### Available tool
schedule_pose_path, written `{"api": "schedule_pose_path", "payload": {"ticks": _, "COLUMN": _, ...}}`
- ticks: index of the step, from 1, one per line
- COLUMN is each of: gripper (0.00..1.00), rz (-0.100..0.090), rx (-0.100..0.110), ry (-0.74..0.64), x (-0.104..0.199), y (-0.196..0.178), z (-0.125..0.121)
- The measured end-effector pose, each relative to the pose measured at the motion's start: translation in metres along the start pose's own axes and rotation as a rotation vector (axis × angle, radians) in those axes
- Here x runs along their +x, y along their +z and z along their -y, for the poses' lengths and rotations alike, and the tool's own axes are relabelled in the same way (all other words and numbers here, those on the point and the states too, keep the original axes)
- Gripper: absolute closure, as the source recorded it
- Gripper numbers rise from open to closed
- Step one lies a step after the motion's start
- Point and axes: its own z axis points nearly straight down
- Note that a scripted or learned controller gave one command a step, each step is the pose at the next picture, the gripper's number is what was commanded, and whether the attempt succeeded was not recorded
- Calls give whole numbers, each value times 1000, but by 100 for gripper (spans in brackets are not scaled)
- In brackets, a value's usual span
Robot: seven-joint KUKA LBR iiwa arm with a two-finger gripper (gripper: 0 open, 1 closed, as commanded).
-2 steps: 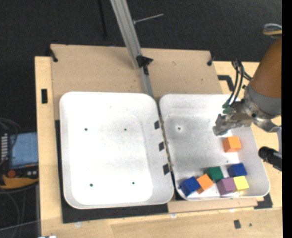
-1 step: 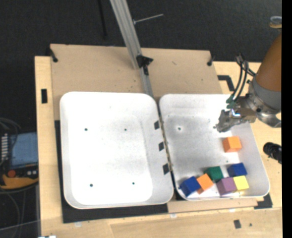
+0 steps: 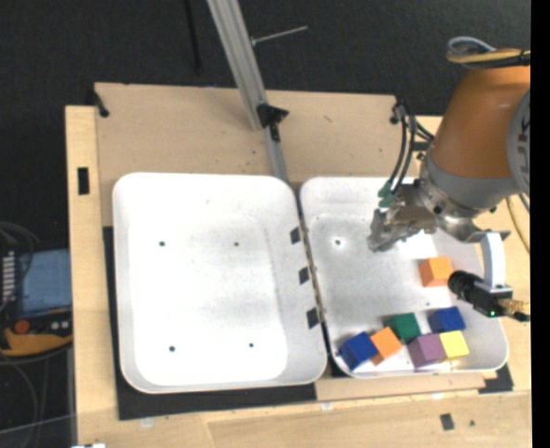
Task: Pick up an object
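Gripper over right bin, orange block just beside

Even overhead light, soft focus, faint shadows

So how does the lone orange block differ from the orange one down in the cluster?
The lone orange block sits apart from the others, higher in the right bin, nearer the gripper. The clustered orange block is wedged between the blue block and the green block, close to the bin's near rim. The lone one lies about square to the bin; the clustered one is turned at an angle. Both are small orange cubes, neither held.
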Motion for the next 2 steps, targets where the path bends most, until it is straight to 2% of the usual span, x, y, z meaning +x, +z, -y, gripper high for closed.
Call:
{"api": "schedule_pose_path", "payload": {"ticks": 1, "gripper": 100, "rz": -1, "rx": 2, "ry": 0, "x": 56, "y": 16, "z": -4}}
{"api": "schedule_pose_path", "payload": {"ticks": 2, "gripper": 100, "rz": -2, "rx": 0, "ry": -3, "x": 116, "y": 14, "z": -3}}
